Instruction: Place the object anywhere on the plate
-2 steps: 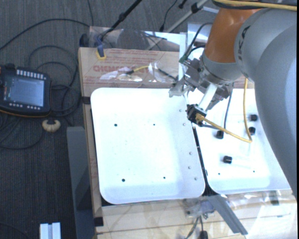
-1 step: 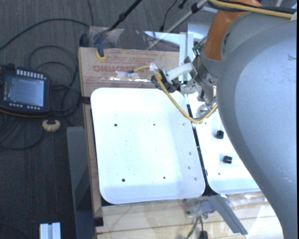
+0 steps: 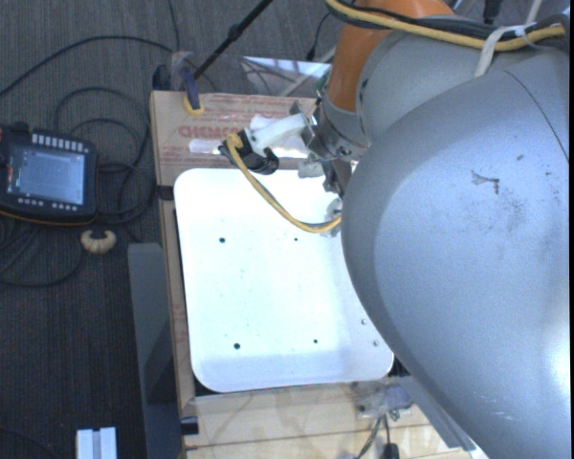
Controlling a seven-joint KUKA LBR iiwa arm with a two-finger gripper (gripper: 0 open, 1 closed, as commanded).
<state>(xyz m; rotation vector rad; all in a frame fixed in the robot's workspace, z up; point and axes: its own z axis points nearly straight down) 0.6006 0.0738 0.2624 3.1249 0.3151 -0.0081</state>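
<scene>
A: Figure: which step do you see in hand?

B: You see the grey arm (image 3: 478, 218) filling the right of the frame, its gripper (image 3: 327, 175) low over the upper right edge of the white bin (image 3: 258, 295), a yellow cable (image 3: 273, 199) looping beside it. Whether it is spread or pinching, you cannot tell.

A: Where are object and plate?

B: Neither can be made out; the arm covers that side. Judge this as an approach or grasp step. Next, you need the arm lifted to confirm a hold
</scene>
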